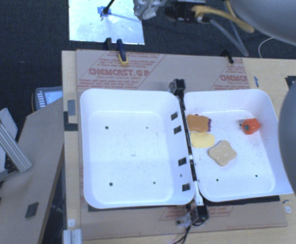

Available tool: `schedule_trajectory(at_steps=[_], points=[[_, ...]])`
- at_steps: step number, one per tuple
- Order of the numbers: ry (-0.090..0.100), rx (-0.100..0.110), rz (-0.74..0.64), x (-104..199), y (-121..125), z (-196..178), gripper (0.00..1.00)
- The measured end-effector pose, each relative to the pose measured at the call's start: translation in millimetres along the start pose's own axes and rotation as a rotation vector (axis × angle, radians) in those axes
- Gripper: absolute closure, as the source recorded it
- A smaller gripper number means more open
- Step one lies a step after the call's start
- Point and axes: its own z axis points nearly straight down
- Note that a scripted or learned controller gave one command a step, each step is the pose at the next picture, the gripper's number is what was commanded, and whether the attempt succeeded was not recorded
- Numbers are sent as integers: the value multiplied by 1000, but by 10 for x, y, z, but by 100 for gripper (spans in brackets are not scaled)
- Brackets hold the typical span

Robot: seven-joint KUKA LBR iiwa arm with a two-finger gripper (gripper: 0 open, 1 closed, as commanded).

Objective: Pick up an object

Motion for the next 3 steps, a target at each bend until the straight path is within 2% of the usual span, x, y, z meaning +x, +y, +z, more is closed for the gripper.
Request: schedule_trajectory(at_steps=[1,2,3], points=[[-1,1,4,20,31,-15,100],[-1,1,4,20,30,-16,0],[0,-2,1,22,30,-135,100]])
